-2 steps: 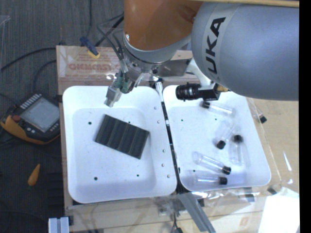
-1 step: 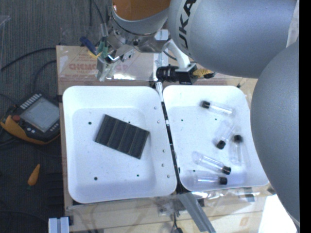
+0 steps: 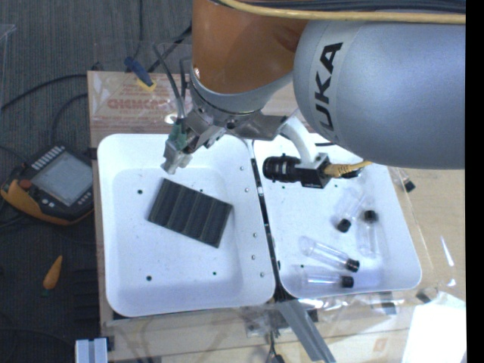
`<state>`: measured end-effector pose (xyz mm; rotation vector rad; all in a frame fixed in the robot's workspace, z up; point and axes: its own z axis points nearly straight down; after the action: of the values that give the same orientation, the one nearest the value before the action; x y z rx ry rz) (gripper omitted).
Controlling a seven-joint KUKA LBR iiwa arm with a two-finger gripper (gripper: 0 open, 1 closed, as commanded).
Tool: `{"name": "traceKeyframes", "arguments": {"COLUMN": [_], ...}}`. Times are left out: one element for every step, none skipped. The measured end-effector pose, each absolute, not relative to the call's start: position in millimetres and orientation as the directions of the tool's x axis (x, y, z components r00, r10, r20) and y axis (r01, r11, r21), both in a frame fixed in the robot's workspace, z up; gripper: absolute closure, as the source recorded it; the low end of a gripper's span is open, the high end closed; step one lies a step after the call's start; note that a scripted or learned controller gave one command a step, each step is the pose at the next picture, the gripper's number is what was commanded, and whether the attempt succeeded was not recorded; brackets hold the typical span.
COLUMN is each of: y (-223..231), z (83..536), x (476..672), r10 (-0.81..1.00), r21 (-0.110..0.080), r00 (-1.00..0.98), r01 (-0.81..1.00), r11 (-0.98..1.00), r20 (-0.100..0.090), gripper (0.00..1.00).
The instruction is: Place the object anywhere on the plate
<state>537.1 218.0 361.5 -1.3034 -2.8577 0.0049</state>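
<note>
1. Left bin: open floor all round dark ribbed plate, widest along bottom and left of view.
2. Right bin: clear capped tubes scattered over right and lower floor; left strip bare.
3. Arm overhanging top edges of both bins.

1. The arm is cut off by the top and right edges, and it hides the rim of the right bin at 12 o'clock.
2. The red print on the brown board, at 12 o'clock from the left bin, is too blurred to read.
3. The clear tubes almost melt into the white floor, so I cannot tell their number.
4. The tip of the gripper is too small to tell if it carries anything.
5. A grey-blue block at 7 o'clock is cut by the bottom edge.
</note>
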Motion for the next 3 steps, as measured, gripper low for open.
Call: {"name": "traceKeyframes", "arguments": {"y": [222.2,232.8,233.2], "z": [370.9,433.9,432.7], "x": [608.2,662.1,650.5], "r10": [0.599,0.331,0.732], "r21": [-0.002,0.001,-0.002], "r00": [-0.801,-0.944,-0.681], "r01": [0.599,0.331,0.732], "r11": [0.801,0.944,0.681], "r20": [-0.001,-0.004,-0.001], "gripper": [1.00,1.00,1.00]}}
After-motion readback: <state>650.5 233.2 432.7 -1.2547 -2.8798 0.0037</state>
